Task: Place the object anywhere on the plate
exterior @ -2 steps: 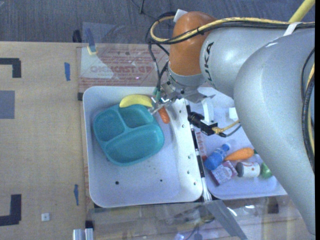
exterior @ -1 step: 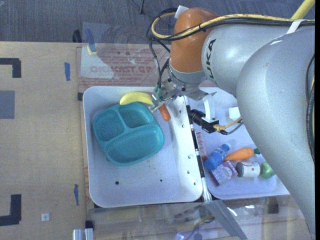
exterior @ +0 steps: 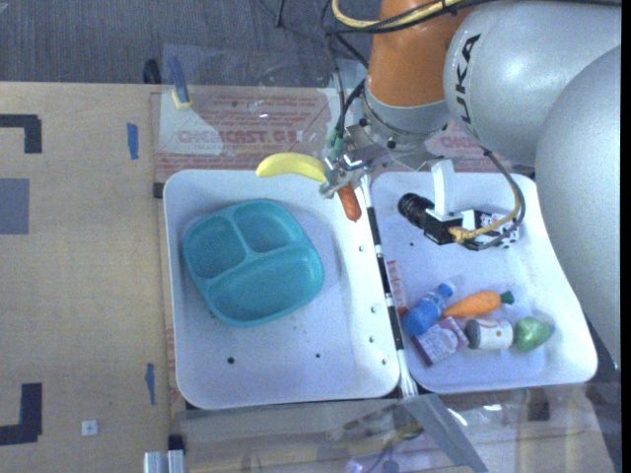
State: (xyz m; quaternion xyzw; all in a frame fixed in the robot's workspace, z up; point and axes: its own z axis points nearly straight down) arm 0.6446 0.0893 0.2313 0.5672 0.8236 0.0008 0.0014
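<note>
— Nearest the camera, what sits at the front rim of the left bin (exterior: 296, 387)?

— Bare white floor. Further back lies the teal plate (exterior: 254, 260), three compartments, with open room in front of it and to its right.

— And the right bin (exterior: 567, 363)?

— A cluster at its front: a blue bottle (exterior: 427, 310), a carrot (exterior: 475, 304), a green piece (exterior: 532, 334).

— Where is the pincer (exterior: 340, 180)?

— Above the left bin's far right corner, beside the ridge where both bins meet. A small orange-red object (exterior: 350, 204) hangs at its tip, just past the plate's far right edge. Whether the fingers clasp it cannot be told.

— Beyond that?

— A banana (exterior: 291, 168) on the far rim.
</note>
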